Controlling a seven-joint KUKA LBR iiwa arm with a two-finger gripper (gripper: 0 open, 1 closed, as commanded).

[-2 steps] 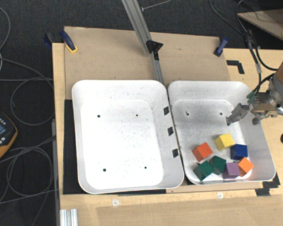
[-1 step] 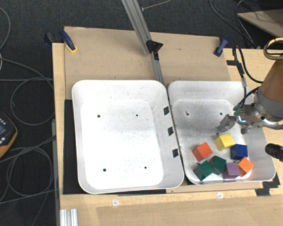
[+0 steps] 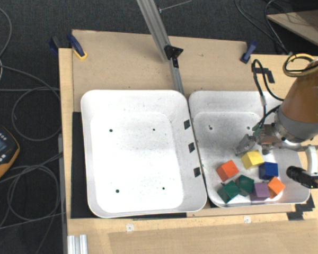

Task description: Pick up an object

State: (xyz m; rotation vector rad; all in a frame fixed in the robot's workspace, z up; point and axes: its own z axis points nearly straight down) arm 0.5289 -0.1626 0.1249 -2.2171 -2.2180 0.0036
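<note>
Several small blocks lie in the near part of the right bin (image 3: 222, 115): a yellow block (image 3: 252, 159), an orange block (image 3: 228, 169), a blue block (image 3: 268, 169), two green blocks (image 3: 245, 183) (image 3: 229, 191), a purple block (image 3: 261, 189) and a second orange block (image 3: 276, 185). My gripper (image 3: 253, 142) hangs low over the bin, just behind the yellow block and close to it. Nothing shows held in it. The wrist and the orange band (image 3: 302, 102) rise to the right.
The left bin (image 3: 132, 157) sits beside the right one, with a row of black clips (image 3: 191, 147) along the shared rim. A slanted metal pole (image 3: 159, 30) stands behind the bins. Cables lie on the floor at the left.
</note>
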